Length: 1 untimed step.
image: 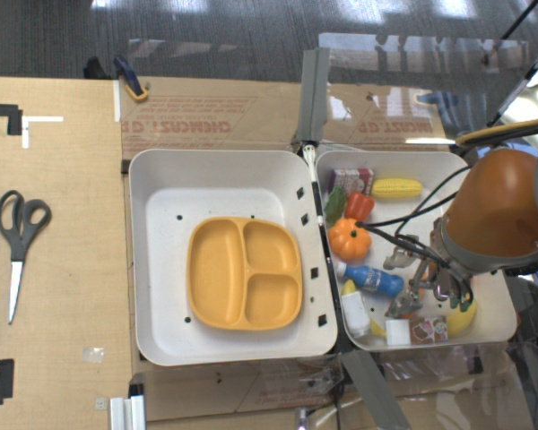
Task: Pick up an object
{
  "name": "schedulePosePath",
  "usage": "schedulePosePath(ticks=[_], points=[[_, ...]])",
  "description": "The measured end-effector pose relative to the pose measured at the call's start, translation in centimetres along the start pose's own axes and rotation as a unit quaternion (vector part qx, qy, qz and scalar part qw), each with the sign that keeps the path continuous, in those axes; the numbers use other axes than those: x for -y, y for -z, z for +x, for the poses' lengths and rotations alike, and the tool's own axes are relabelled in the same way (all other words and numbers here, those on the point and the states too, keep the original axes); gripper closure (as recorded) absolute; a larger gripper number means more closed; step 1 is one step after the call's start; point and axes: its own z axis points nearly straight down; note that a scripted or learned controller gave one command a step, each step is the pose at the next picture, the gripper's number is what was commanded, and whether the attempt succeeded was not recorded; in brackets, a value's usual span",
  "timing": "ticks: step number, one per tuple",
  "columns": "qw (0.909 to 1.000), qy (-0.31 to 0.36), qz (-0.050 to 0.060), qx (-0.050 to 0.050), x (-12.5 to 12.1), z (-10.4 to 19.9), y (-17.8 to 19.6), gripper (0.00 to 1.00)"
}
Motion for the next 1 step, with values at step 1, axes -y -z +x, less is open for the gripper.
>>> schedulePosePath(ticks=[1], points=[[0.9995, -0.029, 0.002, -0.016, 1.47, -7.62, 6.25, 0.0]])
